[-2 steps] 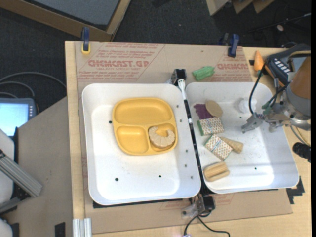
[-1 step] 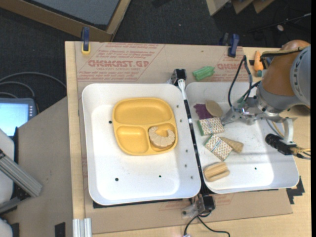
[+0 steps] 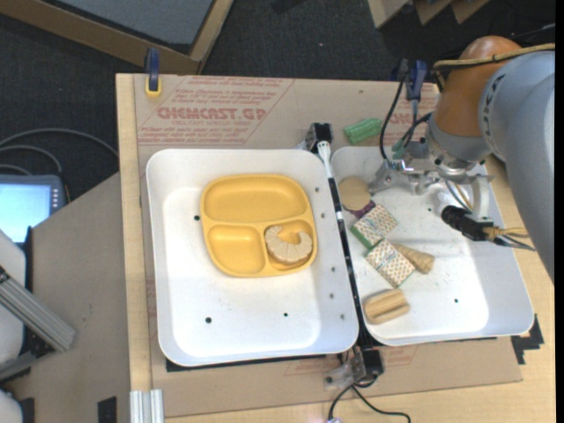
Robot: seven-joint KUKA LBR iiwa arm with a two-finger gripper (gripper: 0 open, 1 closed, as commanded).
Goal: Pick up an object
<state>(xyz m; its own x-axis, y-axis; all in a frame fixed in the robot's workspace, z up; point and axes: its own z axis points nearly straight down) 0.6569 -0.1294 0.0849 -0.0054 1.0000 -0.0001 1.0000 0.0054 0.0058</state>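
Hovering over the back of the right bin [image 3: 493,320], the grey arm [image 3: 529,122] comes in from the right, its orange band [image 3: 467,95] bright above the wrist. The gripper [image 3: 398,171] hangs low near the bin's far left corner. Whether it is open or closed I cannot tell, the metal parts blur together from up here, and nothing can be seen clamped in it.

The things to pick lie loose on the right bin's floor. A round tan disc [image 3: 352,192] sits against the left wall, just beside the gripper and closest to it. Below that disc come two checkered packets: the upper packet [image 3: 376,223], then the lower packet [image 3: 389,263] slanted the other way, with a small tan cone [image 3: 419,260] touching its right side. Nearest the front edge lies a pale tan roll [image 3: 386,307], well apart from the gripper.

Over in the left bin [image 3: 176,307] a yellow divided plate [image 3: 251,203] lies flat, and a pale ring-shaped piece [image 3: 289,244] rests in its lower right compartment.

Outside the bins, a green item [image 3: 363,131] lies on the brown board [image 3: 220,113] behind the right bin, and a blue clamp [image 3: 152,84] grips the board's far left corner.
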